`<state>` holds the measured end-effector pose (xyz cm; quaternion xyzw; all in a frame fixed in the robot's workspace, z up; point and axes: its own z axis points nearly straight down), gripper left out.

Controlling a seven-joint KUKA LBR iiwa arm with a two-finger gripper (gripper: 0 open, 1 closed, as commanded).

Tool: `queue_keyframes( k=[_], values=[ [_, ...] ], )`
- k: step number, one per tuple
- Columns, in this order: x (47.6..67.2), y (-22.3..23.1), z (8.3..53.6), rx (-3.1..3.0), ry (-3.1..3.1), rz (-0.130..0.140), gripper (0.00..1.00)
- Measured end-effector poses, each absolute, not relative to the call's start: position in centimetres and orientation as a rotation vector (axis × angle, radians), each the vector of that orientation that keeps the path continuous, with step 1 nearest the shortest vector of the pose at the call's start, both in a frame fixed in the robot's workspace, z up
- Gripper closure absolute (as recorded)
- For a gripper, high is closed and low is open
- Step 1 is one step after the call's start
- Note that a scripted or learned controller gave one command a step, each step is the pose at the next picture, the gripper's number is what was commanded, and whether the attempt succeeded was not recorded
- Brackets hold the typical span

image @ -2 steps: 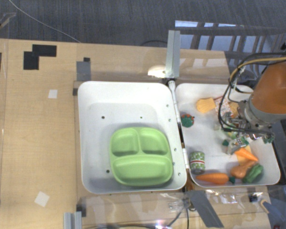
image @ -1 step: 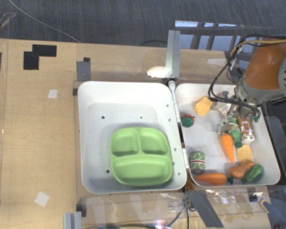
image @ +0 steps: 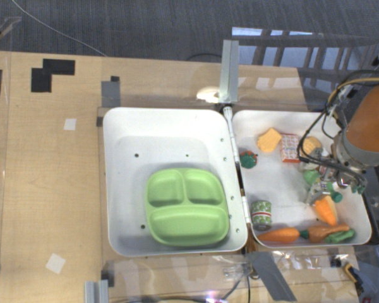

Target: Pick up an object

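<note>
In the right bin point(image: 284, 185), my gripper point(image: 322, 188) hangs low at the right side, just above a small green toy point(image: 312, 176) and an orange carrot point(image: 326, 211). The wrist and cables hide what lies directly beneath it. Also in this bin are a yellow wedge point(image: 269, 140), a red and white box point(image: 289, 148), a tan round piece point(image: 311, 145), a red and green strawberry point(image: 248, 160), a small striped can point(image: 261, 214) and two more carrots point(image: 280, 235) point(image: 329, 233) along the front wall.
The left bin point(image: 123, 169) holds a green divided plate point(image: 187, 206) toward its front right. A metal post point(image: 228, 74) rises behind the wall between the two bins. The arm's orange band point(image: 374, 122) overhangs the right bin's right rim.
</note>
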<state>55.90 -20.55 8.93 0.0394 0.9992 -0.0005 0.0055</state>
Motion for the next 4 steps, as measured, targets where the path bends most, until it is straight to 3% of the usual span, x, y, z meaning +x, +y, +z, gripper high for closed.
queue_keyframes(
  k=[1,2,3,4],
  values=[
    [52.9,-16.5,9.1,0.073,3.125,-0.004,0.00],
    [53.4,-16.5,10.5,0.064,3.107,-0.009,1.00],
    [54.6,-13.2,23.0,-0.028,3.121,-0.005,1.00],
    [54.8,-13.1,24.0,-0.033,3.117,-0.005,1.00]
  ],
)
